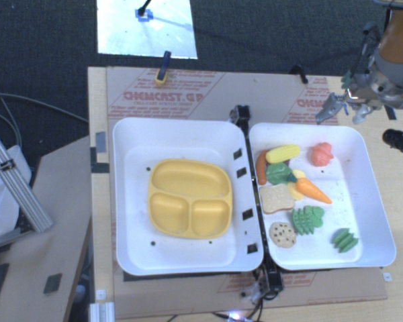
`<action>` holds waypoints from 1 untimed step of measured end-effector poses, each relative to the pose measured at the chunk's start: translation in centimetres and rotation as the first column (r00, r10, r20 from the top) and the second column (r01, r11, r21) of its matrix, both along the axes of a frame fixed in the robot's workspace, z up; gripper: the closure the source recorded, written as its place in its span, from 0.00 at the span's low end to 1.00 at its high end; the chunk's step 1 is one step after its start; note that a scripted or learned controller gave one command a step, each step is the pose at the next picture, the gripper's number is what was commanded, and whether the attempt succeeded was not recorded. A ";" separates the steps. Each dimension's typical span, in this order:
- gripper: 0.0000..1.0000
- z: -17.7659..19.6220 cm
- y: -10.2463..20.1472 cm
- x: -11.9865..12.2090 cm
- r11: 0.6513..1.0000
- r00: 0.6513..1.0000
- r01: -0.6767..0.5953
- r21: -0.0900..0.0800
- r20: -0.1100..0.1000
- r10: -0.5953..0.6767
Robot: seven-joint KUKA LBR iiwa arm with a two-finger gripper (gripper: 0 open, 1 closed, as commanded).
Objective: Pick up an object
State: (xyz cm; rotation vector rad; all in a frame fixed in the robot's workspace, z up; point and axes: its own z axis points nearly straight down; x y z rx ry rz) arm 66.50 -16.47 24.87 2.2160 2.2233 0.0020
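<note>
The toy food is the thing to be picked, any one piece of it, and all of it lies in the right bin (373, 180), below and to the left of the claw (344, 111), which hangs over that bin's far rim with its two fingers spread apart and nothing between them. Farthest off to its left sits the left bin (131, 180), holding a yellow divided tray (188, 196) that has no part in this. Closer in, down and left of the claw, the pieces crowd together: a sausage (260, 168), a corn cob (283, 153), a green leafy piece (279, 173), a bread slice (277, 198) and a cookie (281, 234). A carrot (313, 190) and a lettuce piece (307, 219) lie a little nearer underneath. The pink tomato-like piece (322, 153) sits almost straight below the claw, apart from the rest, and looks to me the easiest choice: a short drop with free space on both sides for the fingers. The green bean pod (345, 240) is also alone but well away toward the near rim. I would keep the fingers wide, centre over the piece, and descend squarely before closing.
</note>
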 end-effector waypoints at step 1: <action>0.00 -14.2 -3.7 -7.1 1.000 1.000 0.008 0.003 -0.017 -0.008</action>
